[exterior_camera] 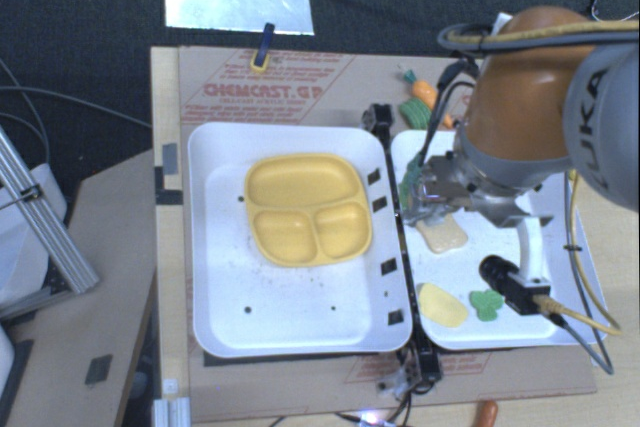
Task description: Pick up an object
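Observation:
My gripper (432,202) is low over the left part of the right bin (560,325), with the big arm above it hiding much of that bin. A pale beige flat piece (445,235) lies just below the gripper, touching or nearly touching it. A green thing (410,179) peeks out at the gripper's left side, by the bin's left wall. Near the bin's front lie a yellow oval piece (443,306) and a small green piece (487,304). I see nothing clearly held.
The left bin (215,315) holds a yellow divided plate (306,208). An orange and green carrot-like toy (420,99) lies on the cardboard behind the right bin. A blue and yellow clip (263,49) sits at the cardboard's back edge.

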Action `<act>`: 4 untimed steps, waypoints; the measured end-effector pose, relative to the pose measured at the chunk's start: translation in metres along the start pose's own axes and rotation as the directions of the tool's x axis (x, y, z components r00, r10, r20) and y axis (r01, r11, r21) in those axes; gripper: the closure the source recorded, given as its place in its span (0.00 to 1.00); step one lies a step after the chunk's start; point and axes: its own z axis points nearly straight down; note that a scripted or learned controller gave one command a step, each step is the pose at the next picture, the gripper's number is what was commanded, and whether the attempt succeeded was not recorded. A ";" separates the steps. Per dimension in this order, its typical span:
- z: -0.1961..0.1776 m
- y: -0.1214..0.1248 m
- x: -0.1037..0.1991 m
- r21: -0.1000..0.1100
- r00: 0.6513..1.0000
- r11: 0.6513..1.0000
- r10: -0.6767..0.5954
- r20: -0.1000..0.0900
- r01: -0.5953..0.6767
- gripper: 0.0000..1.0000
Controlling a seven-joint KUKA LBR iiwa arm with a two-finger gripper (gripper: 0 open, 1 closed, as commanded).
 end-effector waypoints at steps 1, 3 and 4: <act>0.008 -0.008 0.051 -0.001 1.000 1.000 -0.002 -0.001 0.002 1.00; 0.198 -0.016 0.068 0.015 1.000 1.000 0.006 0.004 -0.006 0.00; 0.205 0.039 0.143 0.012 1.000 1.000 -0.001 0.001 0.001 0.00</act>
